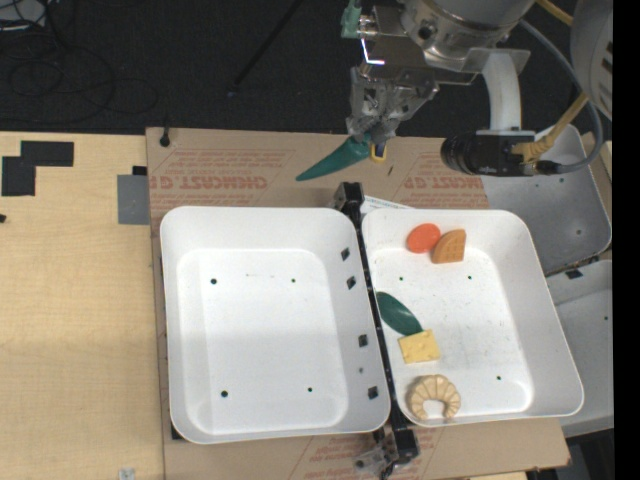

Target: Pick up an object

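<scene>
Left of the divider between the bins lies the left bin. Above that divider's far end, high over the bench, my gripper is closed on a green leaf-shaped piece, whose long axis slants down and leftward from my fingers. Right of the divider, the right bin keeps a second green leaf, a yellow block, a croissant and two orange pieces.

Black floor with loose cables beyond the plywood bench
</scene>
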{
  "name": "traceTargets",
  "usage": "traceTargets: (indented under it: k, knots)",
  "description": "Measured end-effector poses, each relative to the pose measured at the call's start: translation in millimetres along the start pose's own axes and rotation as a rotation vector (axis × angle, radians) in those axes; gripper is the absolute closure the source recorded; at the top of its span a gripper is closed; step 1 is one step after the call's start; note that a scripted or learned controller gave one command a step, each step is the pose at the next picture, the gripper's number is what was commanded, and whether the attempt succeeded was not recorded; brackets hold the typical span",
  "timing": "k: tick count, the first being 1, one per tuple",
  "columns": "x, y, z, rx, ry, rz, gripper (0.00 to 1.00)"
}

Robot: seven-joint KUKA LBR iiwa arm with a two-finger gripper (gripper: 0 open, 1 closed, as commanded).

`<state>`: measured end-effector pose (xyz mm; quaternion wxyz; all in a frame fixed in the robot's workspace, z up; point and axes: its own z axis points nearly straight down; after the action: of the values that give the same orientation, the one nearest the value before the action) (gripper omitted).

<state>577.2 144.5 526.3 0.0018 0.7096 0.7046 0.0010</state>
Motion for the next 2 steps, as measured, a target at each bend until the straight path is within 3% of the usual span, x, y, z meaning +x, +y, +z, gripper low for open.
traceTargets:
  k: [1,2]
  knots:
    - [73,-54,72,0.014,-0.002,-0.012,1.0]
    - [99,-106,158,0.017,-0.004,-0.011,1.0]
